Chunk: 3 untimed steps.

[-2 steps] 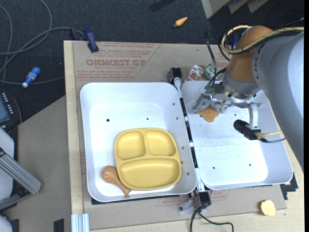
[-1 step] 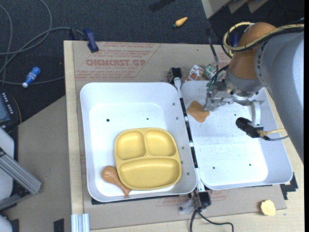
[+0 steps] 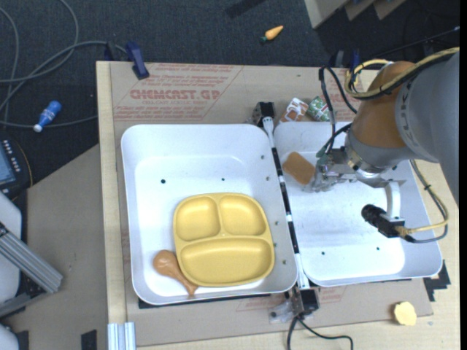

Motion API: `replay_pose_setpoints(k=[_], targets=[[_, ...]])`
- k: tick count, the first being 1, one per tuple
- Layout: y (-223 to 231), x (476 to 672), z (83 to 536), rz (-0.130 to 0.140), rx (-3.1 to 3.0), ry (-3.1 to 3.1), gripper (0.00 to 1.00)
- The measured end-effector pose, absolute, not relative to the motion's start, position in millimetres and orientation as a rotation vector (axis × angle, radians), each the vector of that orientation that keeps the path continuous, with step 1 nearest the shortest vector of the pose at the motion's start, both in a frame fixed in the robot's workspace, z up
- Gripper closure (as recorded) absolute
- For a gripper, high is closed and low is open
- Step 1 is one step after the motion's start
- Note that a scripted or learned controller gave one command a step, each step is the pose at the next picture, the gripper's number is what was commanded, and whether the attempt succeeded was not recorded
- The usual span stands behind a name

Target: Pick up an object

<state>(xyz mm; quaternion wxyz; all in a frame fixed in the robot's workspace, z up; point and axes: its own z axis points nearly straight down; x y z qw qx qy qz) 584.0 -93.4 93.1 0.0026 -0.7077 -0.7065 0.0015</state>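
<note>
You see the end effector (image 3: 321,179) low inside the right bin (image 3: 350,261), near that bin's left wall, with the grey arm (image 3: 430,108) and its orange band (image 3: 376,119) rising behind it toward the upper right. Just to the end effector's left, touching or nearly touching it, a flat brown piece (image 3: 298,167) lies on the bin floor; you cannot tell whether the end effector is wide, narrow or closed on it, since the wrist hides the tips. Below and to the right of the end effector a black fitting with a yellow cable (image 3: 387,222) hangs over the same bin. Well to the left and lower, in the left bin (image 3: 146,159), sits a yellow divided plate (image 3: 222,239), and a tan spoon-like piece (image 3: 171,266) lies touching its lower left edge. Above the end effector, on the tabletop (image 3: 182,93) beyond the bins, lies a small crumpled wrapper (image 3: 306,109), and far below right a yellow lump (image 3: 404,313) rests on the tabletop.
</note>
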Motion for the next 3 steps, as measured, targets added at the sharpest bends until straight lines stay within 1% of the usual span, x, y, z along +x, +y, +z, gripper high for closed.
replay_pose_setpoints(k=[1, 2, 3], targets=[[-93.3, 586.0, 93.5, 0.001, -2.221, -2.22, 0.0], [-90.9, 665.0, 84.9, -0.006, -2.222, -2.23, 0.0], [-91.6, 643.8, 85.5, 0.001, -2.222, -2.221, 0.0]])
